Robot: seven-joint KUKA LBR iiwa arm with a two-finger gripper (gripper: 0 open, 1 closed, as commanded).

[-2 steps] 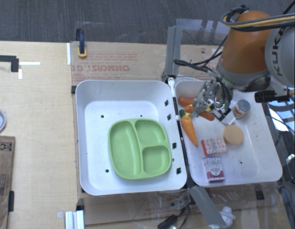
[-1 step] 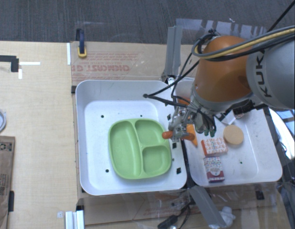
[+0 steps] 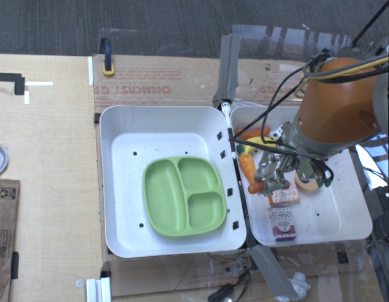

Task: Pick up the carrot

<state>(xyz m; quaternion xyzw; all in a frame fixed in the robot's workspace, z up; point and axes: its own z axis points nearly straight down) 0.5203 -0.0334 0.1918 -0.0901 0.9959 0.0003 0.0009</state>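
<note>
The carrot (image 3: 247, 167) lies at the left wall of the right bin (image 3: 345, 231), just beside the gripper (image 3: 271, 180). I judge it light, stiff and smooth, so you should grip across its middle; jaw state I cannot tell

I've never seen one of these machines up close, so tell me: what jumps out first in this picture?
The big orange band of the arm looms over the right bin, with its gripper down among small items there, right beside an orange carrot. In the left bin lies a bright green divided plate, nothing on it.
</note>
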